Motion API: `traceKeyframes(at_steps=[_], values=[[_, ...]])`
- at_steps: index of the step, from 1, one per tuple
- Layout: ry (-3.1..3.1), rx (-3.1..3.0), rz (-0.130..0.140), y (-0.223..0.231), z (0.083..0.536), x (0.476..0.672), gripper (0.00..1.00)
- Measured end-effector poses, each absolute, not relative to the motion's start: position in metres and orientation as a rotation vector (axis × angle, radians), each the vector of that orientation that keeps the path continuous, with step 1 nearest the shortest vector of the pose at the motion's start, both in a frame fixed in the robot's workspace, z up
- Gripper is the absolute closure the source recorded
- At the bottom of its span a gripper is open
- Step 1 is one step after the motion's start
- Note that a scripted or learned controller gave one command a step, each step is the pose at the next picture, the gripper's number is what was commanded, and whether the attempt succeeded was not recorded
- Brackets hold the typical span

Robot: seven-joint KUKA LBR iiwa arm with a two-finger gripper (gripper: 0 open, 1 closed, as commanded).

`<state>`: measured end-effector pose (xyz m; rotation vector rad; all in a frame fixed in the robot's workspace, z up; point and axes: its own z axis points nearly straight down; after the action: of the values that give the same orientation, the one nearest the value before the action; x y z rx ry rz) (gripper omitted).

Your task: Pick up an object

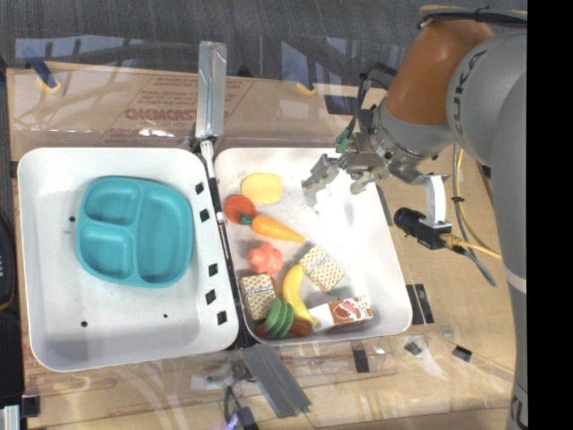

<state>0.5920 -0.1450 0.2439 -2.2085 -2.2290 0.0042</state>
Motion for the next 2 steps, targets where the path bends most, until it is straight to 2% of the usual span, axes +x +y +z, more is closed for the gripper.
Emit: traceKeyframes(at_steps=[1,2], values=[[-2.347,-2.102,-0.011,-0.130,0.111,0.603,0.00],[-2.322,-2.113,0.003,-0.097,0.092,0.571,0.00]])
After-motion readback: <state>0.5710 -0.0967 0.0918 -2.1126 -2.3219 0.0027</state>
